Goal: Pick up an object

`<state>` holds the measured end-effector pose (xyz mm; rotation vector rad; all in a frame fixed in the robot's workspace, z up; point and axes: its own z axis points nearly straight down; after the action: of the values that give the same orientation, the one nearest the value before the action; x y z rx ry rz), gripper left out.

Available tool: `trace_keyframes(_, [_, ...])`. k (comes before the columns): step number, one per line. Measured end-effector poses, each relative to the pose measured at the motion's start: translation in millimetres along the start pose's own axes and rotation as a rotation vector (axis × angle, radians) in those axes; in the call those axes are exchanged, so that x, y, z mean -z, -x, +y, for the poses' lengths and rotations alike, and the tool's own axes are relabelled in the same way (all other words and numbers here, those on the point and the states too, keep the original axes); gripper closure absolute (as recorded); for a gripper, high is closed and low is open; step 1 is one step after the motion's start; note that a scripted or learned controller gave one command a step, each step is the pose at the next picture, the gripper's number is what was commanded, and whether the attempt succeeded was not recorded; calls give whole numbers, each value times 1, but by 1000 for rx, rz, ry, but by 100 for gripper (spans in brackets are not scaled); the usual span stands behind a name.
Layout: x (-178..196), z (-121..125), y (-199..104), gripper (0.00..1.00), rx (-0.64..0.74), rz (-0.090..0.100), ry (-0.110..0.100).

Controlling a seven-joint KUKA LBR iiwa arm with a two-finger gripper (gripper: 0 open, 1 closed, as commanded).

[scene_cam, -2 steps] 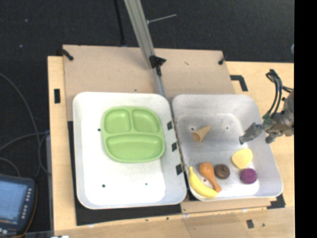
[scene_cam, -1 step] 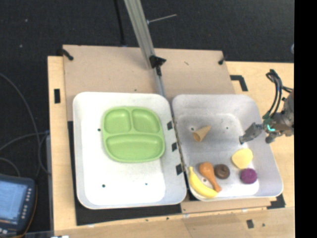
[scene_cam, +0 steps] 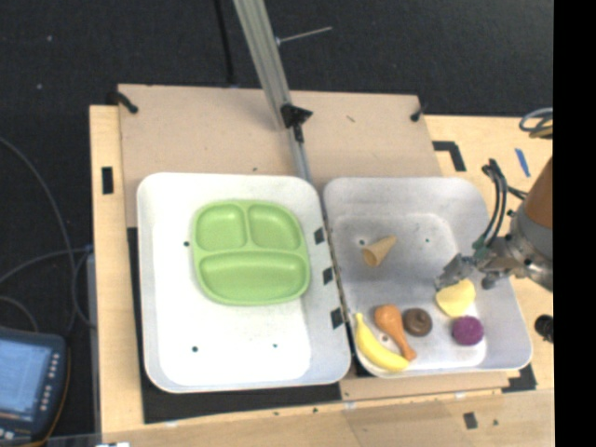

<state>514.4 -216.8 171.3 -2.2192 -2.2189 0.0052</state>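
The right bin (scene_cam: 410, 203) holds several small toys. A tan cone (scene_cam: 379, 249) lies near its middle. Along the front sit a yellow banana (scene_cam: 377, 348), an orange carrot (scene_cam: 394, 327), a brown donut (scene_cam: 418, 321) and a purple ball (scene_cam: 467, 330). A pale yellow piece (scene_cam: 455, 299) lies by the right side. My gripper (scene_cam: 468, 276) hangs low just above and behind this yellow piece, close to touching its top edge. The arm comes in from the right edge.
The left bin (scene_cam: 168, 343) carries a green divided plate (scene_cam: 250, 252). A slanted metal rail (scene_cam: 265, 54) rises behind the bins. Bare bin floor lies around the cone and at the back of the right bin.
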Motion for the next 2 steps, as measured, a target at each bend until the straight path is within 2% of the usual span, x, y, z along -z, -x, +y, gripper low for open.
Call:
trace_keyframes(1, [-56,-9,6,0,0,0,0])
trace_keyframes(2, [-70,-9,7,0,-2,-3,6])
